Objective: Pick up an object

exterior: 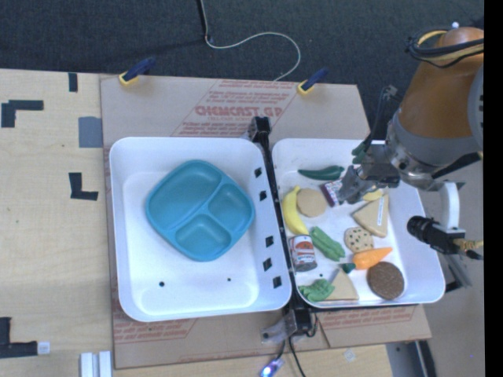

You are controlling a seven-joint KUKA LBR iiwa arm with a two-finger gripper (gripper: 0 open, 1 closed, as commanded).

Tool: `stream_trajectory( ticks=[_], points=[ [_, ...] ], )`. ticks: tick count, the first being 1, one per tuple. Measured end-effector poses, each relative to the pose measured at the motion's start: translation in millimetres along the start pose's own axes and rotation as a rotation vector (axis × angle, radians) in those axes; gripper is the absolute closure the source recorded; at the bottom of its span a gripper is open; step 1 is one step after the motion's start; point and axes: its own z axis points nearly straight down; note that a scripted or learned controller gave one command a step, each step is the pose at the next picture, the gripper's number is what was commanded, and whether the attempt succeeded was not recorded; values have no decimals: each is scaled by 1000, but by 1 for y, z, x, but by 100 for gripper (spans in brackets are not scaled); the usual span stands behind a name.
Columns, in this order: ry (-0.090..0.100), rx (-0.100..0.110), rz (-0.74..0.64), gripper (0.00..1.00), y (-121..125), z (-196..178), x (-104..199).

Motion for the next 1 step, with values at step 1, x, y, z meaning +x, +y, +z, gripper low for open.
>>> stream_trajectory(
  ticks=[1],
  points=[
    [1,3,-2,100,-23,58,62]
  ],
)
